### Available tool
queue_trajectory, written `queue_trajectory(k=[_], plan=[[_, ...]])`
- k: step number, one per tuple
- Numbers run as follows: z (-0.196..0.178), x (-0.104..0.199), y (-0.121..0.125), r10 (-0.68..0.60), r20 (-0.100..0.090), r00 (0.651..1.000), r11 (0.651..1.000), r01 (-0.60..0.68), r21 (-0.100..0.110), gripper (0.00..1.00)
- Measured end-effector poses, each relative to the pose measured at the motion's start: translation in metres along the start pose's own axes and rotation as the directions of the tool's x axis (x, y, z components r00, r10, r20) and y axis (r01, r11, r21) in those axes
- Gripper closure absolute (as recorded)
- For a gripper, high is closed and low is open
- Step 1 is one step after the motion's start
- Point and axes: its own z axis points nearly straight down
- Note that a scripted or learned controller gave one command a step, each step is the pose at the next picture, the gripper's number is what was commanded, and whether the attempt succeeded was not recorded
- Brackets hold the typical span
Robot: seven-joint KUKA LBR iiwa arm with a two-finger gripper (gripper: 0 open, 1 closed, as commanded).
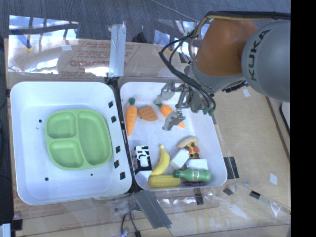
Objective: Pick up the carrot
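— Where's the carrot (131, 118)?

— I see it by the right bin's (217, 147) left wall, upright, open floor beside it.

— And the gripper (174, 111)?

— Over that bin's upper middle, fingers apart, holding nothing, just above a small orange piece (167, 109).

— Counts?

— One carrot, one banana (161, 161), one bottle (192, 175), two bins.

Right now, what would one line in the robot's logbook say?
task: pick up carrot | carrot: lying by right bin's left wall, untouched | gripper: over small orange piece, apart from carrot
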Motion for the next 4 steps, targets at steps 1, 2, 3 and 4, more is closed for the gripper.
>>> queue_trajectory(k=[1, 2, 3, 4], plan=[[0.130, -0.037, -0.104, 0.005, -0.014, 1.000, 1.000, -0.005, -0.003, 0.00], [0.108, -0.045, -0.102, -0.005, 0.009, 1.000, 1.000, 0.005, 0.002, 1.00], [0.109, -0.045, -0.101, -0.006, 0.007, 1.000, 1.000, 0.006, 0.001, 0.00], [0.135, -0.029, -0.077, 0.009, 0.000, 1.000, 1.000, -0.009, -0.001, 0.00]])
